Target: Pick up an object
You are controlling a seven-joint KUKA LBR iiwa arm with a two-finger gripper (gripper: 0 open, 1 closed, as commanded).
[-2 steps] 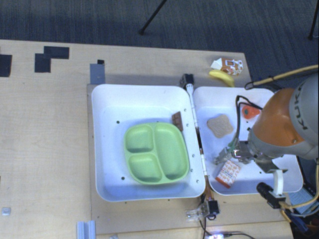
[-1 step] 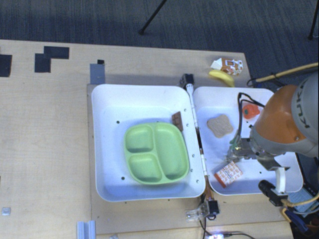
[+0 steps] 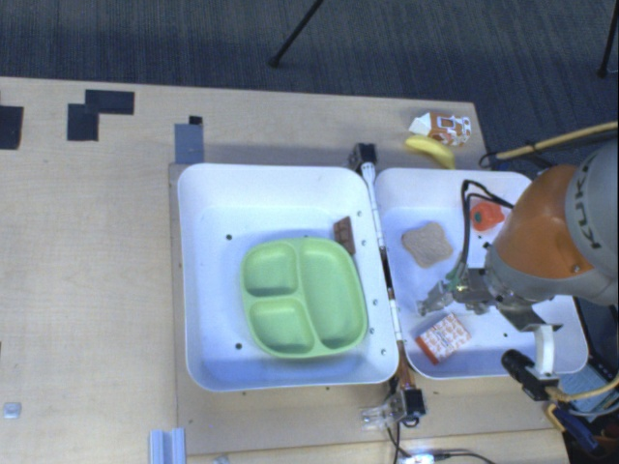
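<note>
From above, the gripper (image 3: 437, 296) hangs low in the right bin (image 3: 571, 351), just above a small red and white box (image 3: 443, 336); I cannot tell its state. A tan flat piece (image 3: 427, 244) lies near; a green plate (image 3: 303, 296) sits in the left bin (image 3: 208, 259).

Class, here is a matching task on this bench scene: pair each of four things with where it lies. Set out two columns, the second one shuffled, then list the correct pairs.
Things:
1. green divided plate
2. banana
3. grey stone-like lump
4. red and white box

Places:
A. on the bench beyond the right bin
B. near end of the right bin
C. in the left bin
D. middle of the right bin, beyond the gripper

Pairs: 1-C, 2-A, 3-D, 4-B
</note>
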